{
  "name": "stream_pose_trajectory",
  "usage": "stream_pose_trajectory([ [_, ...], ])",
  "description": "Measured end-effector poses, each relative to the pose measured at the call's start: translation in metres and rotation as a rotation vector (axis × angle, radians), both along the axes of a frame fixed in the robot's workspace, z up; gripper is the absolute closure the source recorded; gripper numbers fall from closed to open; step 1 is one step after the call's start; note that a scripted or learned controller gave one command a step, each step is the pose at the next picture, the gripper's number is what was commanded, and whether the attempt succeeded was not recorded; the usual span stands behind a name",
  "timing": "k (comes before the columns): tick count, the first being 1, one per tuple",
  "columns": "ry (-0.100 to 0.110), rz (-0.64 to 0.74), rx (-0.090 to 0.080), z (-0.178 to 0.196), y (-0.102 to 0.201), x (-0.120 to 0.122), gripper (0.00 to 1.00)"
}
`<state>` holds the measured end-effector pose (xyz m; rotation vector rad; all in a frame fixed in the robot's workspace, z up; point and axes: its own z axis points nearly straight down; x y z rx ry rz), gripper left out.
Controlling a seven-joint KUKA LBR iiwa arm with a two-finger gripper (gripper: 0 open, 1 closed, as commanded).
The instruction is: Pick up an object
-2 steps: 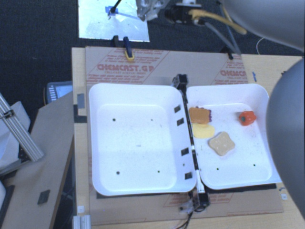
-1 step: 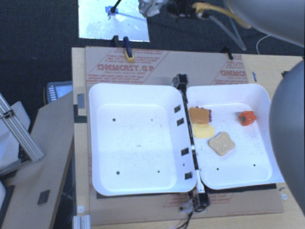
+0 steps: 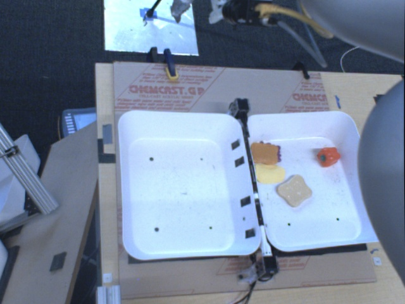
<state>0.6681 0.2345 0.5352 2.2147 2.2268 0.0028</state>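
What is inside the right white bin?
The right white bin holds an orange-brown block, a flat yellow piece, a tan biscuit-shaped piece and a red-orange item. The grey arm covers its right edge.

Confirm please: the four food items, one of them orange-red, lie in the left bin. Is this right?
Not quite. In the camera view the four items lie in the right bin: the orange-red piece, the waffle, the yellow slice and the beige piece. The rest is right.

The arm (image 3: 380,170) hides the right bin's (image 3: 304,236) right rim.
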Motion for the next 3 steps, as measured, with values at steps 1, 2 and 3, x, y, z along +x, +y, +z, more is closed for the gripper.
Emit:
stream_pose_trajectory([
  [1,-0.003,0.004,0.001,0.012,0.000,0.000,1.00],
  [2,-0.002,0.005,0.001,0.011,0.000,0.000,0.00],
  [3,-0.005,0.009,0.001,0.023,0.001,0.000,1.00],
])
